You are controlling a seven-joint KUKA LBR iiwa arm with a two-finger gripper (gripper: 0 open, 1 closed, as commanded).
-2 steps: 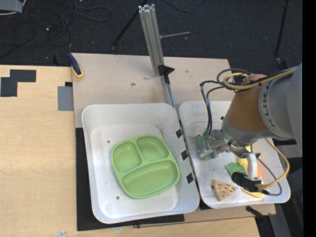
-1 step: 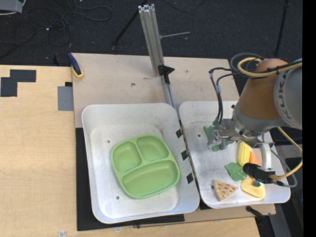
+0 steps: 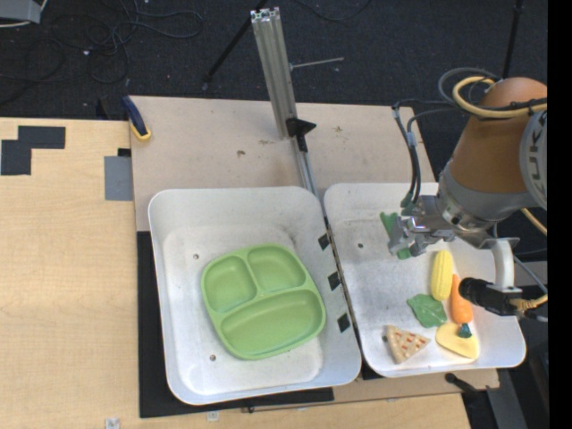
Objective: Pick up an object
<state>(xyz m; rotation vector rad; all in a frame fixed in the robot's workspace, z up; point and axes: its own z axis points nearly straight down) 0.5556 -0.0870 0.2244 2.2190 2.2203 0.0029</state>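
Note:
My gripper [image 3: 407, 237] hangs low over the upper middle of the right bin [image 3: 375, 275]. A small dark green piece [image 3: 391, 225] shows right at its tip, and whether it is gripped is unclear. Just to the right and nearer lie a yellow corn cob [image 3: 441, 274] and an orange carrot [image 3: 460, 304]. A green leaf [image 3: 427, 309], a pizza slice [image 3: 405, 343] and a yellow wedge [image 3: 458, 340] lie toward the bin's front right corner.
The left bin [image 3: 179, 239] holds a light green divided plate [image 3: 262, 300]. A metal post [image 3: 277, 70] rises behind the bins. The arm's orange band [image 3: 500, 141] looms over the right bin's far right side.

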